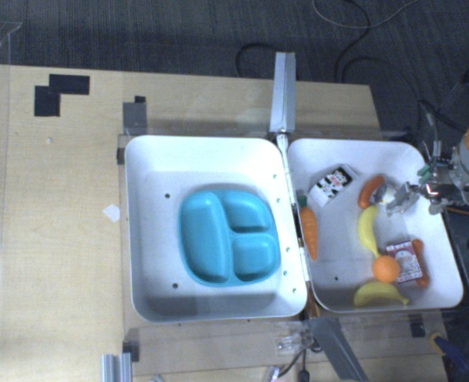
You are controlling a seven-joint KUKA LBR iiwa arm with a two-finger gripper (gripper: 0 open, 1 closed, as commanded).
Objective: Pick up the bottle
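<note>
The end effector (400,197) is hovering low in the right bin (449,293), probably reaching toward the bottle (331,185), though its opening is unclear.

A pale wooden bench (51,213) carries two shallow white bins side by side: the left bin (150,213) near the middle, the right bin (441,253) toward the bench's right edge. Black patches (59,94) mark the far left corner.

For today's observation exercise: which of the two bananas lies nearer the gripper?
The upright banana mid-bin, just below the gripper; the other banana lies against the bin's front wall.
</note>
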